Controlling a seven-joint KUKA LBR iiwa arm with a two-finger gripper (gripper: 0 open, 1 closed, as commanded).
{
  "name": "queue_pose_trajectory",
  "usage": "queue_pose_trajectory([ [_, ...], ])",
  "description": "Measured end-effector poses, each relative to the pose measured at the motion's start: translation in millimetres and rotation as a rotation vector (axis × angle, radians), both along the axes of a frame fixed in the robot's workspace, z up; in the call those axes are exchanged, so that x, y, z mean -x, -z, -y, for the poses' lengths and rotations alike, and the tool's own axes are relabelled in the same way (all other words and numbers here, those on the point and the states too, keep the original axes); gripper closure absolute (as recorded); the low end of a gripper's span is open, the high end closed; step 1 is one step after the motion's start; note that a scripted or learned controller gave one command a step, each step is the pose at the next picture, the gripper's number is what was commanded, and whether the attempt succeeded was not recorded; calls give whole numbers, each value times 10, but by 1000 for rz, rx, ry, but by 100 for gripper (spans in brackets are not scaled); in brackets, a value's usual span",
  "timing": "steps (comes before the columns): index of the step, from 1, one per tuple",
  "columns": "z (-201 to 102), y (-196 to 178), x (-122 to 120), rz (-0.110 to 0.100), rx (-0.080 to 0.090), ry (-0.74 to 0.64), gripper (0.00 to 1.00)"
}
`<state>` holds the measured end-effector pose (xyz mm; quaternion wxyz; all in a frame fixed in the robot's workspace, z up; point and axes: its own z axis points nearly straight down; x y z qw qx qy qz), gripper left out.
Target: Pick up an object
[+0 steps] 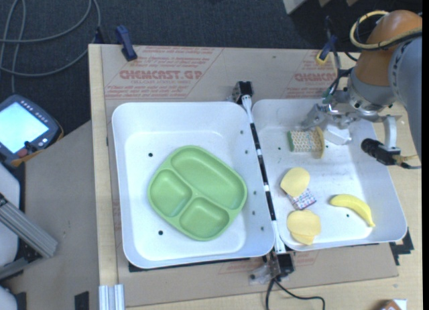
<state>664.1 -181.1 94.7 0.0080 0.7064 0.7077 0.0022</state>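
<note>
Cardboard [201, 67] reads "CHEMCAST GP"; end effector [320, 122] state unclear above sponge [306, 141].

Bright, even light falls from above, and the two shallow white plastic bins [134, 168] come out nearly blown out, with faint grey shading along their walls. The green divided plate [196, 192] throws almost no shadow. The dark floor [201, 20] looks dim and grainy. The picture is soft throughout, and small details are smeared.
</note>
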Motion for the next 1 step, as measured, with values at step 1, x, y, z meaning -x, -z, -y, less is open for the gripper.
queue_pose_trajectory([
  [1, 18, -127, -23, 11, 8, -1, 100],
])
